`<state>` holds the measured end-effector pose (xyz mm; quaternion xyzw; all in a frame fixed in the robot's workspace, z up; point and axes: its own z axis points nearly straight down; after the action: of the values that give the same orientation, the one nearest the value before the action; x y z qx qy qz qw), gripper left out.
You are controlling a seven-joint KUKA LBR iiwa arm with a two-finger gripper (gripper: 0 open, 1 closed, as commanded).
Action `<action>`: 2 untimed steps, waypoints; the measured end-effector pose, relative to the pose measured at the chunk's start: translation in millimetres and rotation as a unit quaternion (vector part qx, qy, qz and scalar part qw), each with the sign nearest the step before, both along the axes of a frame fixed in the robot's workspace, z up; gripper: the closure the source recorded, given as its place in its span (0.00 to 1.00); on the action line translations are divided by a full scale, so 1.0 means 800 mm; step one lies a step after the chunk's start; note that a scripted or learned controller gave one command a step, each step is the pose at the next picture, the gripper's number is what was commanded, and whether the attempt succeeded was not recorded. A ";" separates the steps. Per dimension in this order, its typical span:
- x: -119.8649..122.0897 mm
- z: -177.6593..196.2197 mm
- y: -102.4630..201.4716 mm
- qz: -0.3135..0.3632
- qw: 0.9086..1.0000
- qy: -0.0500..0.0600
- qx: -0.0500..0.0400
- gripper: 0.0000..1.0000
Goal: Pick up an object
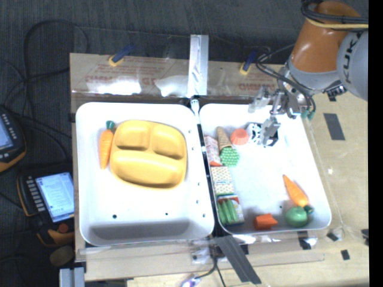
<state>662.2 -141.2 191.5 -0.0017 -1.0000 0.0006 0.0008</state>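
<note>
Gripper in upper part of right bin, near black-and-white toy. Fingers open or shut: cannot tell. Nothing seen held. Just left: orange cup, green ball. Lower right: carrot, green fruit. Left bin: yellow tray, second carrot.

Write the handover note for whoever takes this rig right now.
Gripper: low over the upper part of the right bin, beside a small black-and-white object; nothing seen held.
Right bin: orange cap, green ball, boxes along the left wall, carrot, green fruit, orange block.
Left bin: yellow tray, carrot.
Done: nothing lifted.
Left: grasp and lift one object.
</note>
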 end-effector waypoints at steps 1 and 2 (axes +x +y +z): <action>-0.067 -0.125 -0.034 0.038 0.999 -0.001 0.001 0.00; -0.155 -0.127 -0.103 -0.032 0.999 -0.007 -0.001 0.00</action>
<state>538.3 -223.9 90.2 -0.0336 -0.9994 0.0015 -0.0059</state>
